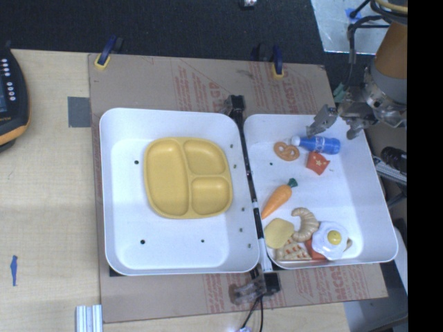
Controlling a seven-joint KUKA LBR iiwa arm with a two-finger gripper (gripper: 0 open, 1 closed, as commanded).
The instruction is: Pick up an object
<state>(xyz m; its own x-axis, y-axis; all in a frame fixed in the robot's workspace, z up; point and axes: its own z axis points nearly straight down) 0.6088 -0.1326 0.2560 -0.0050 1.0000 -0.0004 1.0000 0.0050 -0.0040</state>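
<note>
My gripper (340, 122) hangs over the far part of the right bin (367, 192), open, with nothing between its fingers (321, 122). Just below it lies a blue bottle (318, 144) on its side. Beside that are a pretzel (286, 151) and a small red block (317, 162). A toy carrot (278, 198) lies in the middle of the bin. At the near edge sit a yellow chip (279, 232), a croissant (305, 221), a fried egg (330, 240) and a waffle (292, 252).
The left bin (124, 234) holds a yellow divided plate (187, 177). A black divider (246, 178) runs between the bins. A handheld control pad (10, 102) lies at the far left of the bench. Blue clamps (277, 59) hold the cardboard at the back.
</note>
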